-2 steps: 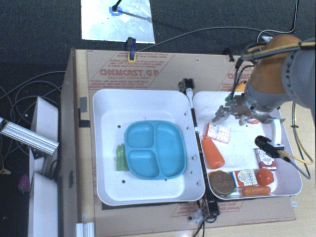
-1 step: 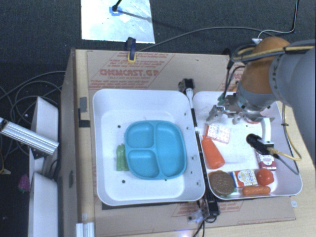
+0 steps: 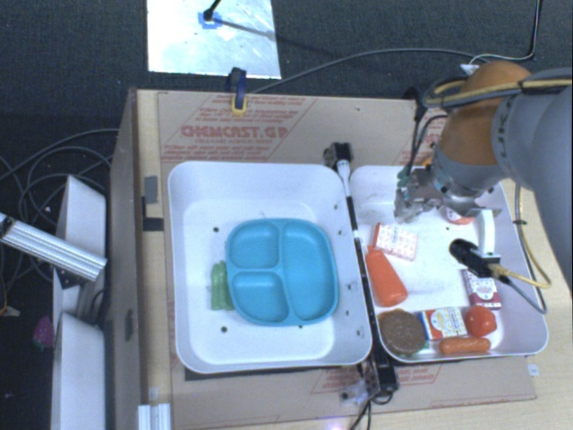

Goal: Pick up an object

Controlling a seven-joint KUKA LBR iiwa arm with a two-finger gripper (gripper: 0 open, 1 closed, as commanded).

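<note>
Front of right bin: a brown round patty (image 3: 403,330), a small printed carton (image 3: 445,321), a red tomato (image 3: 481,321) and an orange-red sausage (image 3: 464,346) are seen packed close together along the lower wall of the right bin (image 3: 432,280).

Middle of right bin: an orange carrot-like piece (image 3: 386,277) is laid against the left wall. A red-and-white packet (image 3: 396,241) is seen just above it. A small red carton (image 3: 481,287) lies toward the right side.

Left bin: a blue divided plate (image 3: 282,271) is set in the centre of the left bin (image 3: 192,240), with a green piece (image 3: 220,286) touching its left edge.

Counter: both bins are carried side by side on the brown counter (image 3: 233,124).

End effector: the end effector (image 3: 414,202) is placed low in the upper left part of the right bin, above the red-and-white packet in the frame and apart from it. Whether it is open or closed cannot be told. Nothing is seen to be carried by it.

Arm: the grey arm (image 3: 528,133) is reached in from the upper right of the frame.

Done: a descent into the right bin is judged to have been made, over a bare patch of its floor.

Left: no object is seen lifted, since every piece lies on a bin floor. A grasp and a lift are judged to be wholly outstanding, with the packet as the nearest candidate.
</note>
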